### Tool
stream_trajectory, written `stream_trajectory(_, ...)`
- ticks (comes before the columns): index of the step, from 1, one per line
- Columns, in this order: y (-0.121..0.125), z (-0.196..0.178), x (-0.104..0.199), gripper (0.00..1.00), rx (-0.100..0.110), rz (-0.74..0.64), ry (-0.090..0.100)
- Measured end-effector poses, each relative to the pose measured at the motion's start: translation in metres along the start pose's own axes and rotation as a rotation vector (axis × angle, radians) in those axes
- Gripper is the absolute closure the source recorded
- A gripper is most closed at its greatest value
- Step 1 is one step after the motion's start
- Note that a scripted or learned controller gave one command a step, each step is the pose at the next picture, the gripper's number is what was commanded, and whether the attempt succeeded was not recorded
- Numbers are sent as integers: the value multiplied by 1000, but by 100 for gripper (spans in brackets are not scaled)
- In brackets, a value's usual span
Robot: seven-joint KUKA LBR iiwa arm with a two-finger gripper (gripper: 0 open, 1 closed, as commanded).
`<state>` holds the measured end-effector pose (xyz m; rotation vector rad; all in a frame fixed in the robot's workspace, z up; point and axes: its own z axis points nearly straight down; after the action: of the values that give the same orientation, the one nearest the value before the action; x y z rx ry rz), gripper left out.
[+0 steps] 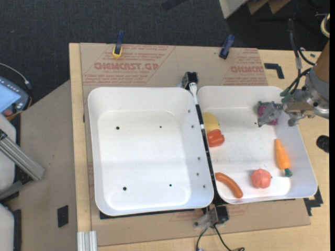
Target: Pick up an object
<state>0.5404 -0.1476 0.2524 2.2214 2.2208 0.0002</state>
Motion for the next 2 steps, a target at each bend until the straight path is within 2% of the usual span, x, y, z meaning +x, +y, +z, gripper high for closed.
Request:
stream_trajectory(1,-61,-44,90,0,3,-8,4)
stream_trajectory(2,-58,-52,85,100,0,-1,1)
